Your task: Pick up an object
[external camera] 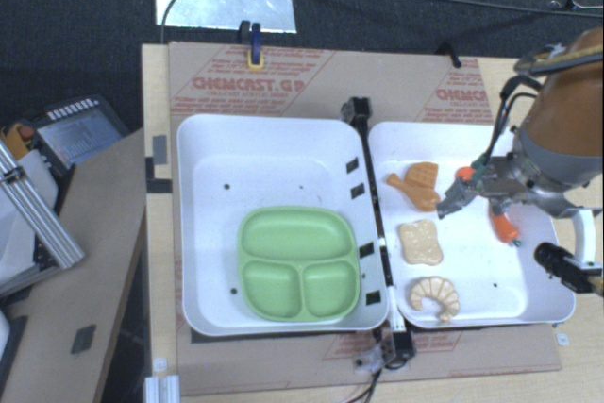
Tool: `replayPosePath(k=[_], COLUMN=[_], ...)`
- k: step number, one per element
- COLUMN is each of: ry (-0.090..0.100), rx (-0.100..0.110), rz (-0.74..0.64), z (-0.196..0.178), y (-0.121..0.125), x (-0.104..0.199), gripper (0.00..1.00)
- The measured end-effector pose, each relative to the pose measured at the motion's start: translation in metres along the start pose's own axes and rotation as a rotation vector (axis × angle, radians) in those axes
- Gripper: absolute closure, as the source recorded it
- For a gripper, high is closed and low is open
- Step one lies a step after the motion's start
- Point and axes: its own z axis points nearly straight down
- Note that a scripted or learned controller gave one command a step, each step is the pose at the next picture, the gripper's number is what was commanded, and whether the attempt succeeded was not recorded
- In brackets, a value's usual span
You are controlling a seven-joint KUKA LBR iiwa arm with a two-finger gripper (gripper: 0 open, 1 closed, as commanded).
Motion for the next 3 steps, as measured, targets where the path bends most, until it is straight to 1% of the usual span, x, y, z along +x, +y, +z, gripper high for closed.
replayPosePath(k=[1,2,3], ry=[-0.001,-0.001,0.000], rx=[-0.010,-0.004,-0.003], rz=[-0.002,0.000,0.000], z=[-0.004,0.057,0.108], y=[0.002,-0.002,-0.009], x=[0.000,-0.003,0.006], gripper=[0.00,0.00,0.00])
